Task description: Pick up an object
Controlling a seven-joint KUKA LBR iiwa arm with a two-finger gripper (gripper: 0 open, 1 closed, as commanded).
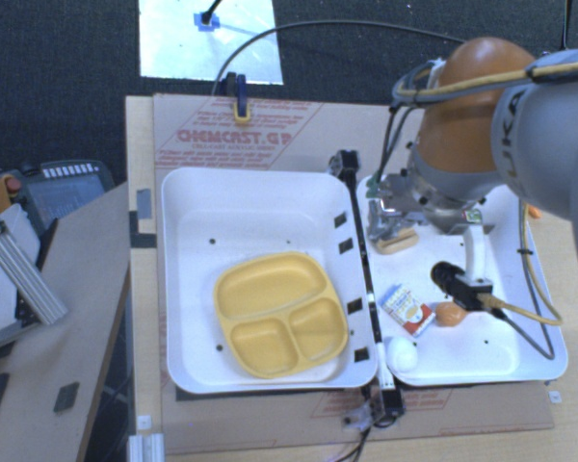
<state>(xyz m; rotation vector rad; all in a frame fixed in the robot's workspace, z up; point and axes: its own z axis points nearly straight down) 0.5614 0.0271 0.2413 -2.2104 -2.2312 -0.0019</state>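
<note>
Camera view: the claw (393,229) is seen low over a tan piece (397,243) at right centre; its opening cannot be told. Centring is advised.

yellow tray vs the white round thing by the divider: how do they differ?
Colour: the yellow tray is yellow; the white ball is white.
Shape: the tray is flat, with three compartments; the ball is round.
Size: the tray is much larger than the ball.
Place: the tray lies in the left bin; the ball sits in the right bin, at its near left corner.
Shared: both rest on a bin floor, apart from the gripper.
</note>
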